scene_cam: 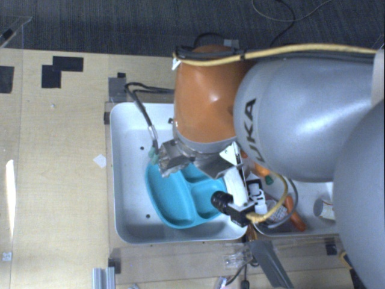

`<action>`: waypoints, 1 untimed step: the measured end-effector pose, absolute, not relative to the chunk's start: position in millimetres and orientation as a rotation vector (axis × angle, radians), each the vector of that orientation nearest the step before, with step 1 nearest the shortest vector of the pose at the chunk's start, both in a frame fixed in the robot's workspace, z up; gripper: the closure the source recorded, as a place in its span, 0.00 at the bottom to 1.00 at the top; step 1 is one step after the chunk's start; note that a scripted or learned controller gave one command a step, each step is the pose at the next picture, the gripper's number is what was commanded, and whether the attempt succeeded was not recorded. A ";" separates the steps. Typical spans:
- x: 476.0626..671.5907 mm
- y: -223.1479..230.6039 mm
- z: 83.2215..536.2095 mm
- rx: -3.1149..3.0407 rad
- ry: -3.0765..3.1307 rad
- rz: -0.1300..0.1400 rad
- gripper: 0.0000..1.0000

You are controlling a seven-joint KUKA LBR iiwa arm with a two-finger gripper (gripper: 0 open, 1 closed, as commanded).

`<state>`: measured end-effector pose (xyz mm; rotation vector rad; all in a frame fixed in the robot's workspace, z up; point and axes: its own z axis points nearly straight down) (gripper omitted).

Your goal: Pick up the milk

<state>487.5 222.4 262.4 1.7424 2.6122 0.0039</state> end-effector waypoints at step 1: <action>490.2 207.4 222.0 1.958 2.456 0.003 1.00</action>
